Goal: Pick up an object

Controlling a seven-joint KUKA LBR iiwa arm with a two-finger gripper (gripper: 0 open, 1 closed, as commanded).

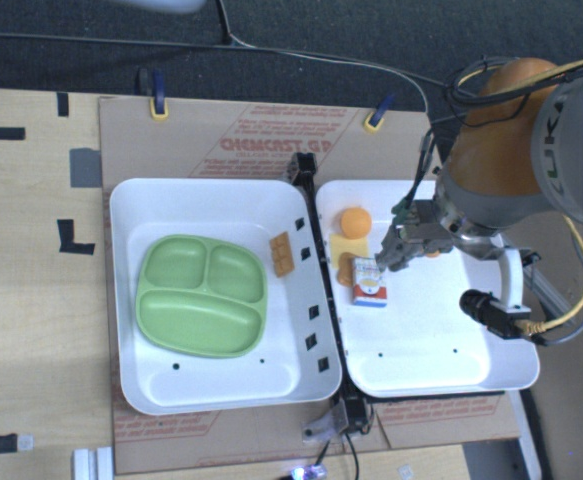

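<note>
In the right bin an orange ball lies near the far left corner. Just in front of it are a small brown block and a small white carton with red and blue print. My gripper hangs over the carton's right edge, its dark fingers pointing down and left at it. Nothing is visibly lifted. The grey arm with its orange band reaches in from the right and covers the bin's far right part.
The left bin holds a green divided plate and a small brown cracker-like piece near its right wall. A black divider clip strip runs between the bins. Cables hang off the arm at right.
</note>
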